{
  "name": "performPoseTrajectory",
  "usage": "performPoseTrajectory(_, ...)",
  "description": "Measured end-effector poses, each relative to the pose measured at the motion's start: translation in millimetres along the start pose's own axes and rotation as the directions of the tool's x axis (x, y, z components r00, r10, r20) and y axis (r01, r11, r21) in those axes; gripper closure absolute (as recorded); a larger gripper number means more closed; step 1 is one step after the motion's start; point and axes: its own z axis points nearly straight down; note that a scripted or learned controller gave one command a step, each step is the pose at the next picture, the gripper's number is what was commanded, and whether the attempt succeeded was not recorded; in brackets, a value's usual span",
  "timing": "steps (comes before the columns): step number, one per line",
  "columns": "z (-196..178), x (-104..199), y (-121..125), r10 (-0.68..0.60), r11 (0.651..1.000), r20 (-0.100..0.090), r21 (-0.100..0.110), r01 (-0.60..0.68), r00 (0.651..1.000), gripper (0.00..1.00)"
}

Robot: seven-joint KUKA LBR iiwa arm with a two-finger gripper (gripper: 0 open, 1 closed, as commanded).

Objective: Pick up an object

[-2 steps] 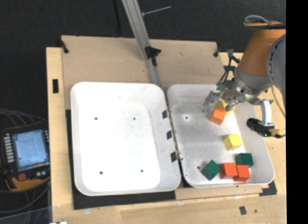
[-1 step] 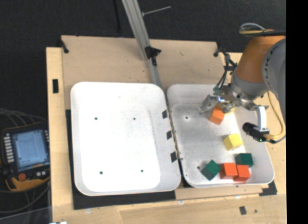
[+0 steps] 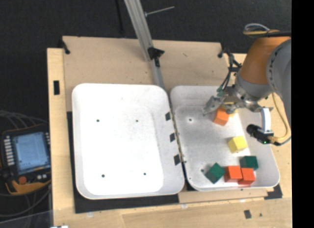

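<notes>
Two shallow white plastic bins sit side by side on the pale wooden bench (image 3: 56, 139). The left white bin (image 3: 83, 124) has only a few small dark specks on its floor. The right white bin (image 3: 196, 99) holds six small blocks. An orange cube (image 3: 222, 117) lies near the bin's upper middle, directly under the metal end effector (image 3: 223, 103) of the grey arm with the orange band (image 3: 260, 67). A yellow cube (image 3: 237, 144) rests below it, apart from the others. Along the bin's near edge a dark green cube (image 3: 214, 172) sits tilted, just beside two orange blocks (image 3: 240, 174) that touch one another, and a second dark green cube (image 3: 249, 162) sits just above them.

The end effector hangs over the orange cube, very close to its top, but whether its fingers are spread or closed, or grip the cube, cannot be told from this view. A slanted grey metal pole (image 3: 140, 21) crosses the bench behind the bins.
</notes>
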Motion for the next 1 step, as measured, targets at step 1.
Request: performPoseTrajectory(1, -9.8, -1.7, 1.3, 0.001, 1.0, 0.002, -0.004, -0.001, 1.0, 1.0)
